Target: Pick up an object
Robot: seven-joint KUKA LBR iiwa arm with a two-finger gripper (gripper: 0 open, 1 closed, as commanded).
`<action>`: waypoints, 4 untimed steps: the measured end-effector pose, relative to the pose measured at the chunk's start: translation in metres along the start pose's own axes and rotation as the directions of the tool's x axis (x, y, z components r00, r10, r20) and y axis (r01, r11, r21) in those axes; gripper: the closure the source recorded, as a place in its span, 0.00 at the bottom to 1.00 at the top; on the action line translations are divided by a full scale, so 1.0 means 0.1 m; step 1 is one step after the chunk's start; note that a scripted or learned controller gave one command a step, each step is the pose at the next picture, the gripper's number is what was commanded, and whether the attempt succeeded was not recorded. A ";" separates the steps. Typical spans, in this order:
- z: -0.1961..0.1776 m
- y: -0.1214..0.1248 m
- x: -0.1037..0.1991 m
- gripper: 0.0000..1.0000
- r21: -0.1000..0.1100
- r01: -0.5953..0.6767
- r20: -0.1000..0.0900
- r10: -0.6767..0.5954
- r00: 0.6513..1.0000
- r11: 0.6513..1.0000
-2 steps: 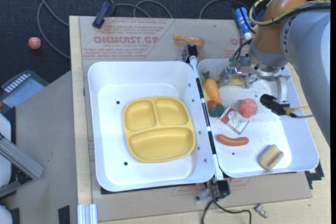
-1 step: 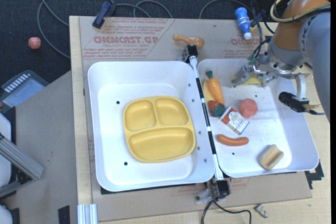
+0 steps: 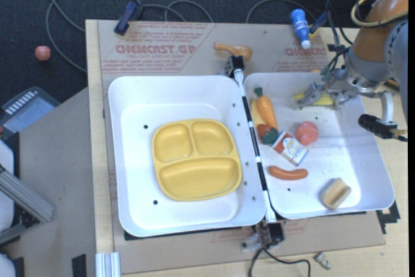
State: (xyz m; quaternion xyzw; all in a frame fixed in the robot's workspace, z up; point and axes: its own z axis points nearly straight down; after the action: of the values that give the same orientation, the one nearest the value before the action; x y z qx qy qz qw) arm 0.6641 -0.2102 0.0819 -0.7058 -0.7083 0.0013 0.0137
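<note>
Over the right bin's (image 3: 382,186) far edge, the grey arm (image 3: 376,42) reaches in from the right, its pincer (image 3: 319,94) low above a yellow object (image 3: 322,99) near the bin's far right corner. Whether the pincer is open or closed, and whether it grips the yellow object, cannot be told at this angle.

Six other items lie in the right bin. One toy carrot (image 3: 264,111) lies along the left wall, long axis running from the far edge toward the near edge, green top (image 3: 268,134) at the nearer end. One small red-and-white carton (image 3: 290,148) sits tilted just beside it, touching one pink ball (image 3: 307,133). One toy sausage (image 3: 287,172) lies nearer the front, long axis across the bin, left to right. One tan bread-like block (image 3: 335,192) rests near the near right corner. One yellowish piece (image 3: 255,112) lies against the carrot's left side.

One yellow three-compartment tray (image 3: 196,159) sits in the middle of the left bin (image 3: 130,100).

On the desk's (image 3: 168,48) far edge lie one blue-and-white bottle (image 3: 299,27), one blue clip (image 3: 126,17) and one tan plastic piece (image 3: 235,50).
</note>
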 end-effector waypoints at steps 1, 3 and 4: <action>-0.01 0.01 0.49 0.00 -0.014 -0.002 0.016 0.002 1.000 1.000; 0.00 0.01 -0.03 0.00 0.003 0.003 -0.009 -0.003 1.000 1.000; 0.00 0.00 0.49 0.00 -0.009 -0.001 0.014 0.002 1.000 1.000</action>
State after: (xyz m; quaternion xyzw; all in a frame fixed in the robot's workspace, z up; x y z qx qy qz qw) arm 0.6643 -0.1607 0.0831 -0.7064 -0.7078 0.0032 0.0056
